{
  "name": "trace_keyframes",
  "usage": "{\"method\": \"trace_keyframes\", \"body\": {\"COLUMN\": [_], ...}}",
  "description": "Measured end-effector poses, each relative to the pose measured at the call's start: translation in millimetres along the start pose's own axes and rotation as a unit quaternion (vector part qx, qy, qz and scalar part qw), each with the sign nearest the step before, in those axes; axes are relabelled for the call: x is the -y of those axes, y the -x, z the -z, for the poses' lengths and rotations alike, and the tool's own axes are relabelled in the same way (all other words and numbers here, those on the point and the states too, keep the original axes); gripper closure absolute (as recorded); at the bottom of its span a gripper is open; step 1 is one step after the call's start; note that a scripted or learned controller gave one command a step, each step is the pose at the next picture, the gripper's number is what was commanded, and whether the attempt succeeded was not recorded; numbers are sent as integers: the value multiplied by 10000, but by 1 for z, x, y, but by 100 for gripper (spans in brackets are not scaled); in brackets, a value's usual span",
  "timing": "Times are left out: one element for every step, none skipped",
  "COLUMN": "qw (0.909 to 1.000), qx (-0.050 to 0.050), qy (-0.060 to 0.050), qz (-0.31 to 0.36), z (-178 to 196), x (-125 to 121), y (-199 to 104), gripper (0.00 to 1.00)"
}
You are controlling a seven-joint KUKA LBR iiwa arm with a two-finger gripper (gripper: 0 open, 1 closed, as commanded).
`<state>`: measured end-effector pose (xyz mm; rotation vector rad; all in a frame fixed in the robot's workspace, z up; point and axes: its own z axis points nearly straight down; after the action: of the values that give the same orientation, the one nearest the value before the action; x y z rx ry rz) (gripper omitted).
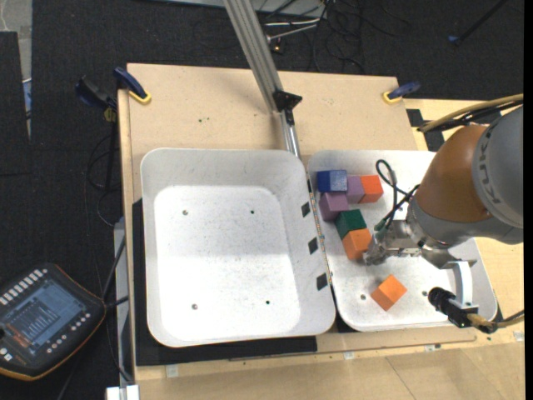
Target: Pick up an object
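1. The right-hand bin point(416, 161) holds all the blocks, and everything below is placed against it; the left-hand bin point(221, 244) lies alongside, their inner walls touching.
2. Near that bin's left wall a cluster sits tight: a blue block point(331, 180), purple blocks point(346, 195), a green block point(351, 221) and an orange block point(357, 242) at the cluster's near end.
3. A second orange block point(388, 292) lies alone toward the bin's near rim.
4. The gripper point(376, 250) is down inside the bin, just beside the clustered orange block, probably touching it, though the wrist hides the contact; whether its jaws are apart or together cannot be told.
5. This looks like the reach-and-grasp step. Next: confirm the block sits between the jaws, close, then lift straight up clear of its neighbours.
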<state>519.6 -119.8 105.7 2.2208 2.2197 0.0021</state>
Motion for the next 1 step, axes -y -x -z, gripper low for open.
{"method": "trace_keyframes", "body": {"qw": [10000], "qx": [3], "qy": [14], "qz": [17], "z": [44], "x": [-1], "y": [-6], "gripper": [100]}}
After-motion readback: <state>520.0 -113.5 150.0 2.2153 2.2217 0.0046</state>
